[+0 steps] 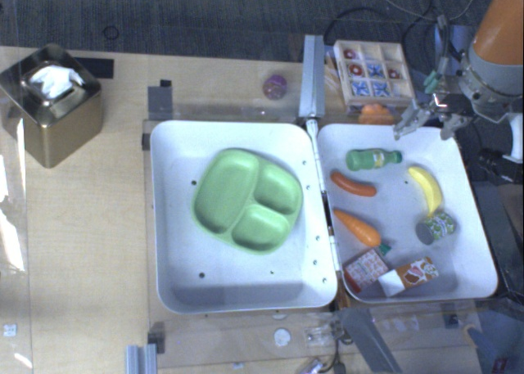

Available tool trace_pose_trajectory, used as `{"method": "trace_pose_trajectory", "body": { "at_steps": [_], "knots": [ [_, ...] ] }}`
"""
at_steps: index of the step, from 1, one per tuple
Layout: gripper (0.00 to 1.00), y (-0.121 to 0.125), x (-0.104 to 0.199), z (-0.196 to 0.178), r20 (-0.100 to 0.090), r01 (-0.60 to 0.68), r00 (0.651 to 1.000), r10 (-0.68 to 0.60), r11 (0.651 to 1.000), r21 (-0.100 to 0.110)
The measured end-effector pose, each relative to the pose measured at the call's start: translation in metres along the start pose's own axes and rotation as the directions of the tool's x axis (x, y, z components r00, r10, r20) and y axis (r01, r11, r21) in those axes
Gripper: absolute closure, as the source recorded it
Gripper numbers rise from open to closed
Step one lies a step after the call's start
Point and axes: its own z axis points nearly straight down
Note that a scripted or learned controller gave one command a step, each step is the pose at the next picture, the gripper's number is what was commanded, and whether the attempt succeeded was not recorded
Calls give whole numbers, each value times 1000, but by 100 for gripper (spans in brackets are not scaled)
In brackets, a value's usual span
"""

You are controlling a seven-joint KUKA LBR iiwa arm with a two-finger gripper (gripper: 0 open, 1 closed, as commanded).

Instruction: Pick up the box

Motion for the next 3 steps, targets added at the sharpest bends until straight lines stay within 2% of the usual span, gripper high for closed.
{"method": "trace_pose_trajectory", "body": {
  "at_steps": [1, 2, 3],
  "knots": [
    [0, 20, 26, 146, 0, -97, 995, 97, 995, 3],
    [0, -46, 12, 193, 0, -96, 995, 96, 995, -8],
    [100, -42, 11, 179, 2, -95, 995, 95, 995, -17]
  ]
}}
